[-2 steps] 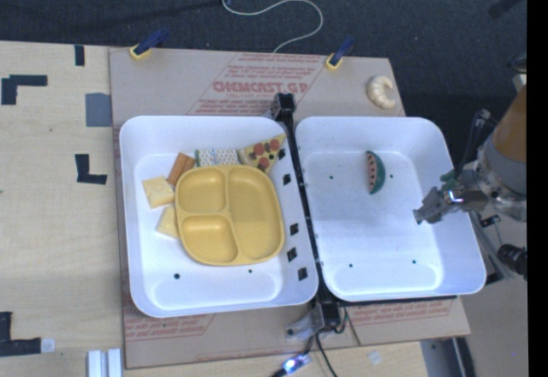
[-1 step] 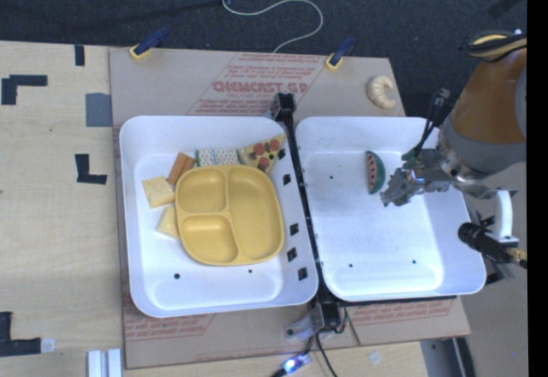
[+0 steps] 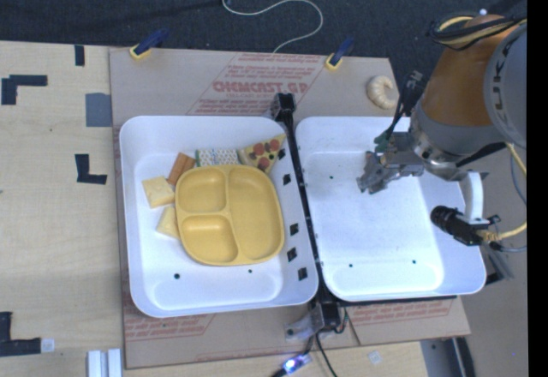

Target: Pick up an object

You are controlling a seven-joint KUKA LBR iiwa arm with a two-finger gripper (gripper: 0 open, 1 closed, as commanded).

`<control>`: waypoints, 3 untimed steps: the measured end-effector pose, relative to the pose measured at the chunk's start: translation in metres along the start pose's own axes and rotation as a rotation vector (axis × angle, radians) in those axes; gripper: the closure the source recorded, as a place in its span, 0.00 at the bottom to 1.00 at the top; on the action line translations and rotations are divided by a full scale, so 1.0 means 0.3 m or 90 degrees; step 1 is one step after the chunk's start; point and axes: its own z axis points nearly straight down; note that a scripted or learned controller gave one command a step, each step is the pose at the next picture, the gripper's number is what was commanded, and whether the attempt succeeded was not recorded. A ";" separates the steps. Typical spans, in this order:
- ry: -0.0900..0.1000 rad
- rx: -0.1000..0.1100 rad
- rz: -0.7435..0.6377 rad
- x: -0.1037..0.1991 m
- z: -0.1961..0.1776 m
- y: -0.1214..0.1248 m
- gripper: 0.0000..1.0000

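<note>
Nearest the camera, the front rim of the left bin (image 3: pixel 214 302) is seen, and within that bin a yellow divided plate (image 3: pixel 229 214) is laid flat, its compartments facing up. Along the plate's far and left edges several small items are crowded: a tan cracker-like square (image 3: pixel 157 192), a brown wedge (image 3: pixel 180 167) and a pizza-slice toy (image 3: pixel 264 152), all touching or tucked partly under the plate, which would make a clean grasp awkward. These objects, the candidates for the pick, are all kept in the left bin. The gripper (image 3: pixel 377 174) is held low over the far part of the right bin (image 3: pixel 385 238), well apart from them; nothing is seen between its fingers, and whether they are open or closed cannot be told. The grey and orange arm (image 3: pixel 462 101) is reached in from the right. Beyond the bins, a pale ring-shaped object (image 3: pixel 382 91) is left on the bench (image 3: pixel 51 221).
</note>
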 end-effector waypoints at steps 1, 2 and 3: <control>0.000 0.001 0.000 0.163 0.041 0.050 1.00; -0.001 0.001 0.001 0.265 0.046 0.104 1.00; -0.001 0.001 0.004 0.208 0.010 0.111 1.00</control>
